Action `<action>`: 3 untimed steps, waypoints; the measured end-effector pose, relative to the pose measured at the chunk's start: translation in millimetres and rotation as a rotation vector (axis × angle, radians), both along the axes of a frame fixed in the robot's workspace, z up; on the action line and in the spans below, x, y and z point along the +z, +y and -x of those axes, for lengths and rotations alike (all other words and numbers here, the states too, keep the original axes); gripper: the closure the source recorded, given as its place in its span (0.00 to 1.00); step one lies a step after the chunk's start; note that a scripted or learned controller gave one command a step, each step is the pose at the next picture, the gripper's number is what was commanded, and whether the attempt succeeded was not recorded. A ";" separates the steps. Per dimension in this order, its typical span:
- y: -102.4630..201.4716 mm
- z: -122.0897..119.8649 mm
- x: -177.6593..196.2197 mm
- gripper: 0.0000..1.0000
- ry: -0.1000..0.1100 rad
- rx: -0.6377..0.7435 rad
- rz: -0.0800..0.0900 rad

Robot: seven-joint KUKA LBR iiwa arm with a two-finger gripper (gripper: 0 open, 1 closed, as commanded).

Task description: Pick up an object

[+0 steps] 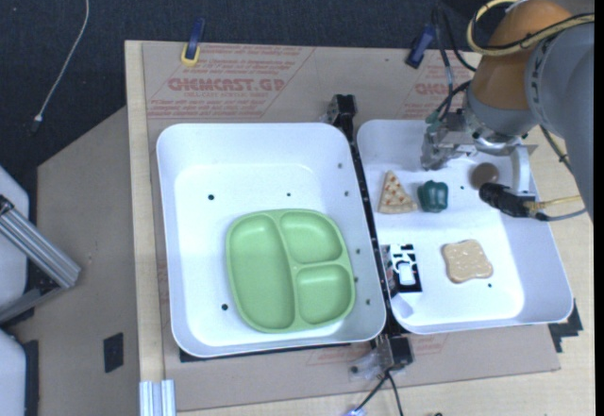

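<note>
The right bin (528, 301) holds several small items. A pizza-slice toy (394, 192) lies near its left wall, and a dark green piece (433, 196) sits just right of the slice. A slice of toast (467, 260) lies lower in the bin, and a small brown round piece (484, 173) rests near the arm. My gripper (436, 152) hangs over the bin's upper part, just above the green piece and apart from it. I see nothing held in it.
The left bin (189, 169) holds a green divided plate (288, 268). A black-and-white tag (404, 268) sits on the wall between the bins. The arm's orange band (514, 37) and a black cable (505, 199) lie over the right bin's upper right.
</note>
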State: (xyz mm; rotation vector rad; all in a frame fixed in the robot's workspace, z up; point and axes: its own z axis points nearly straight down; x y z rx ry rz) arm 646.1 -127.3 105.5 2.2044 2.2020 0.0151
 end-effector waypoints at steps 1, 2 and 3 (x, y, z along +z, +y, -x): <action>-2.8 -0.8 43.9 1.00 0.019 0.001 -0.010; -7.0 -7.1 107.6 1.00 0.015 0.002 -0.009; -7.3 -8.7 154.8 1.00 0.017 0.002 -0.009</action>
